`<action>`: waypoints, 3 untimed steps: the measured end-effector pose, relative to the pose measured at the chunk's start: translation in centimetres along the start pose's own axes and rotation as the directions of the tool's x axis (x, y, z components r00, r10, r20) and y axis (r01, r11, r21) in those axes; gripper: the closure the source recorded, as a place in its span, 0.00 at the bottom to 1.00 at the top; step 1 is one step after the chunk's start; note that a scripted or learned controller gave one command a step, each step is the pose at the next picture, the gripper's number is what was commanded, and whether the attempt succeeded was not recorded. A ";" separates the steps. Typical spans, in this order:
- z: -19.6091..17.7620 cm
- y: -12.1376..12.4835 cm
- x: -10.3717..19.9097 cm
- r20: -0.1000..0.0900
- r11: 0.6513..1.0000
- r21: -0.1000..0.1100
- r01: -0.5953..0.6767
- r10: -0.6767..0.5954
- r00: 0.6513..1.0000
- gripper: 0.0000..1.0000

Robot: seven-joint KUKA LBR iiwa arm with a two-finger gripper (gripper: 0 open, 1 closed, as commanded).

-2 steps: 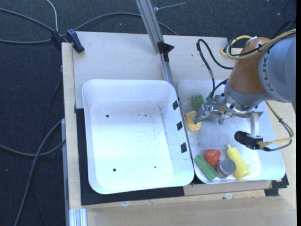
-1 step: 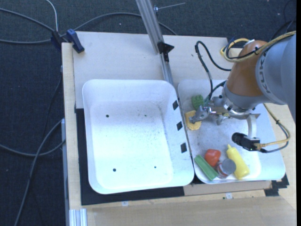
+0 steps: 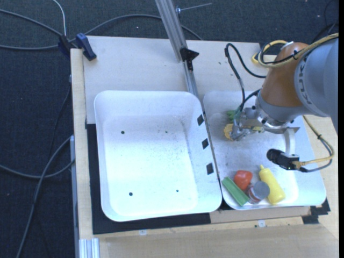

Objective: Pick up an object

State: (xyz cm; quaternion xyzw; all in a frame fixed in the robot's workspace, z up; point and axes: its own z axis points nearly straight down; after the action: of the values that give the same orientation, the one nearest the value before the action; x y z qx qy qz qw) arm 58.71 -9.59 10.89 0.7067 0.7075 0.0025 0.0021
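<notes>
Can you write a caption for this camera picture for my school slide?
Robot arm reaching into the right bin, its gripper over a small yellow thing.

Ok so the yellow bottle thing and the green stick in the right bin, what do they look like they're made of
The yellow bottle looks like smooth moulded plastic: uniform bright colour, rounded shape, a slight sheen. The green stick also looks plastic, flat even green with a soft-edged shape, though it could be rubber or foam; the view is too coarse to tell. Both lie at the near edge of the right bin, itself seemingly glossy white plastic.
</notes>
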 end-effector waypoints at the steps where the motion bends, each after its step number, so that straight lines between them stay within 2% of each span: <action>1: -4.2 0.2 -0.1 0.001 1.000 0.003 -0.001 0.001 1.000 1.00; 2: -9.5 0.3 -0.1 0.001 1.000 0.001 -0.001 0.001 1.000 1.00; 3: -10.8 -0.2 4.3 -0.001 1.000 0.005 0.003 -0.003 1.000 1.00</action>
State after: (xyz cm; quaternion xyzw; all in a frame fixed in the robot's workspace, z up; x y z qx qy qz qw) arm 58.44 -5.31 21.68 0.7058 0.7084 0.0010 0.0002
